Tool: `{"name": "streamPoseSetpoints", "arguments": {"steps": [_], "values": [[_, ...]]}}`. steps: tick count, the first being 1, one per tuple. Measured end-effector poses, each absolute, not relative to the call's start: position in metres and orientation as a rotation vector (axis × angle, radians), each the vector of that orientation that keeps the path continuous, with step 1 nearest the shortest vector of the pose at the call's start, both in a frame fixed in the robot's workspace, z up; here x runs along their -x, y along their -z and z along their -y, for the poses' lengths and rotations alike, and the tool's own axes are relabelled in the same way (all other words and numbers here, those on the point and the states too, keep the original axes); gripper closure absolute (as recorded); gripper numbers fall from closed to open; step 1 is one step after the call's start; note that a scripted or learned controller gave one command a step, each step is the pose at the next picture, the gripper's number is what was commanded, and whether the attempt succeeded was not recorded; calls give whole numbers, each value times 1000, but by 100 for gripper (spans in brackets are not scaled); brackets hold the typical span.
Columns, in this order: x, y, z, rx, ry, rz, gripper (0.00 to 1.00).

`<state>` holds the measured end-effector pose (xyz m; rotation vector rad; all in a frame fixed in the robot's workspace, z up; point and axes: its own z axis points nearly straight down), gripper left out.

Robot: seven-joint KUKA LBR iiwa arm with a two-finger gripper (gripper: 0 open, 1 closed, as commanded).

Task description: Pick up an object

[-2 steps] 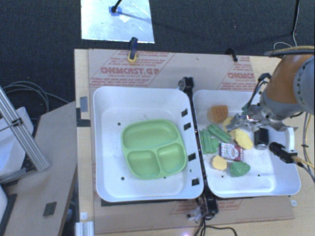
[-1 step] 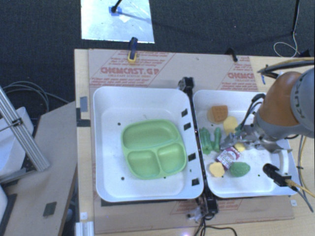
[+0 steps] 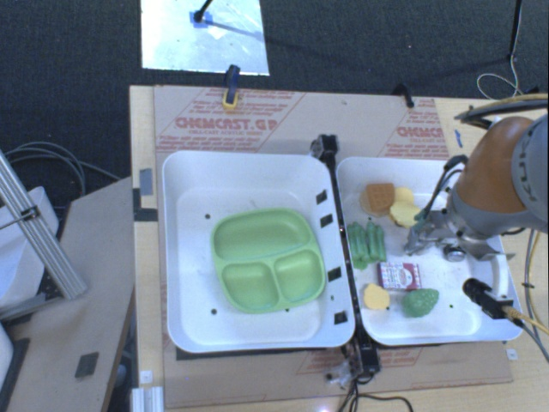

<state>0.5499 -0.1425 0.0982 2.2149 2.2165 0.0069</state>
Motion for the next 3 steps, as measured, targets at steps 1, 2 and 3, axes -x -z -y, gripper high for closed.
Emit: {"name": "streamPoseSetpoints", "arguments": {"steps": [1,2,3], "values": [[-549,-97,142,-2216,-6,-2218,0],[-618,-85,145,-2211,-6,-2224,0],[-616,-96,145,-2212,-5,-2224,100]]}}
